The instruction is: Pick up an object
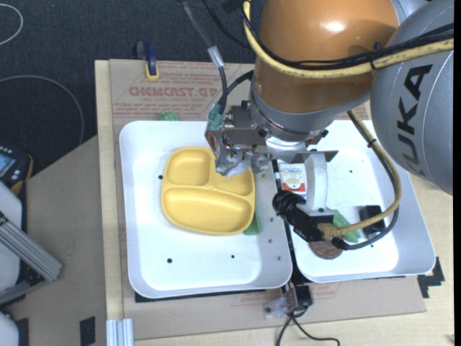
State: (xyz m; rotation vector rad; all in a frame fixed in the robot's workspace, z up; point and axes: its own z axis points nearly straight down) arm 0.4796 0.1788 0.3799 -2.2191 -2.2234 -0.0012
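Observation:
A yellow divided plate [205,193] lies in the left white bin [144,215], towards its right side. My gripper [232,161] hangs over the plate's upper right rim, close to or touching it, under the large orange wrist band. A green thing [252,226] peeks out from under the plate's lower right edge. In the right bin [403,251] a white container with a red and white label [294,179] lies next to the dividing wall, just right of the gripper.
The right bin also holds a brown round thing [325,250], a green thing [354,229] and a small black thing [372,213], partly under the arm. A small green piece [169,116] sits at the left bin's far rim.

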